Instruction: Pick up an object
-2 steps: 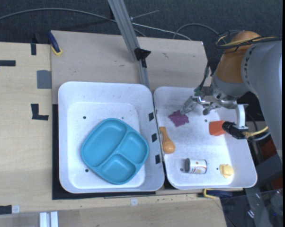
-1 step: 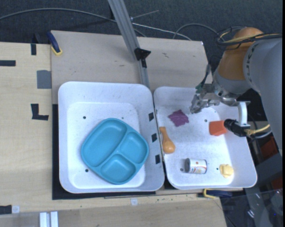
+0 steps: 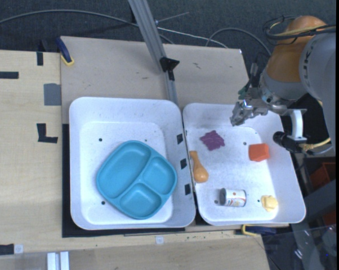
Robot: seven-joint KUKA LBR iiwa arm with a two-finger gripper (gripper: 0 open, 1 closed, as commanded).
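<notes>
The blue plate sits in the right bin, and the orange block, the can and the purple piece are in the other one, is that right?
Not quite. The camera view shows the blue plate in the left bin. The orange block, the can and the purple piece are in the other one, the right bin.

Left bin (image 3: 79,151): a blue divided plate (image 3: 137,179) is held, set toward the bin's near right corner.
Bench (image 3: 107,66): a blue and yellow clamp (image 3: 64,50) is seen at its far left corner.
Metal post (image 3: 150,32): it is slanted over the bench's far edge.
Cables (image 3: 74,14): they are laid on the dark floor beyond the bench.
</notes>
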